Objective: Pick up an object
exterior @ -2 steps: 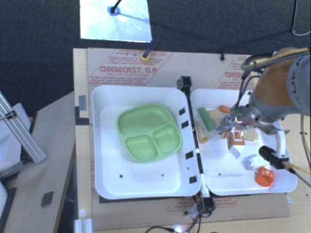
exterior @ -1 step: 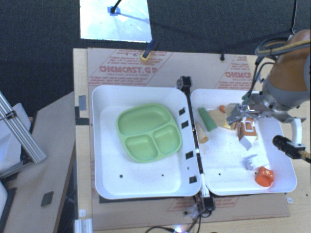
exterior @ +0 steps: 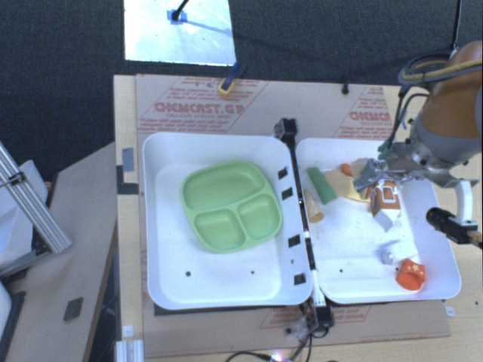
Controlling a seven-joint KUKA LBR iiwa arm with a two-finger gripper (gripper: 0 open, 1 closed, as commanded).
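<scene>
Left bin (exterior: 162,225): green divided tray (exterior: 230,206), three compartments, lying flat near centre. Board (exterior: 200,104) with red print under both bins. Shiny sheet (exterior: 177,21) on dark floor beyond bench. Yellow clip (exterior: 226,87) at board's far edge. Metal rails (exterior: 26,210) at far left.

we found the right bin (exterior: 445,277) crowded along its far and right side by a green block (exterior: 321,185), carton (exterior: 385,203) and orange piece (exterior: 410,275); its near-left floor lay open.
</scene>
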